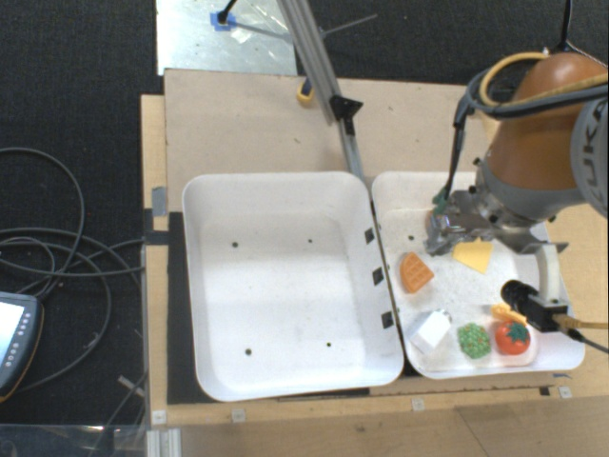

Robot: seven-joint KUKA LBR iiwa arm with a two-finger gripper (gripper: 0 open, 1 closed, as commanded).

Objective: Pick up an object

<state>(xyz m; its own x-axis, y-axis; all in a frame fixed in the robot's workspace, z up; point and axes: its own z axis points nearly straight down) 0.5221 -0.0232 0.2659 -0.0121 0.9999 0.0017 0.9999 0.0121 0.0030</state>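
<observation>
My gripper (441,237) hangs low in the right bin (400,193), near its upper middle, under the orange wrist. Just right of it lies a yellow wedge (474,255), close to the gripper but not seen between its fingers. An orange waffle-like piece (415,272) lies below and left of the gripper. Along the bin's front edge sit a white block (432,330), a green bumpy piece (474,340) and a red tomato-like piece (512,338). A small yellow-orange piece (505,310) lies just above the red one.
The left bin (205,255) lies beside the right one, with black clips along the shared edge. A grey pole (314,50) slants in from the top toward the bins. Cables and a pendant lie on the floor at the left.
</observation>
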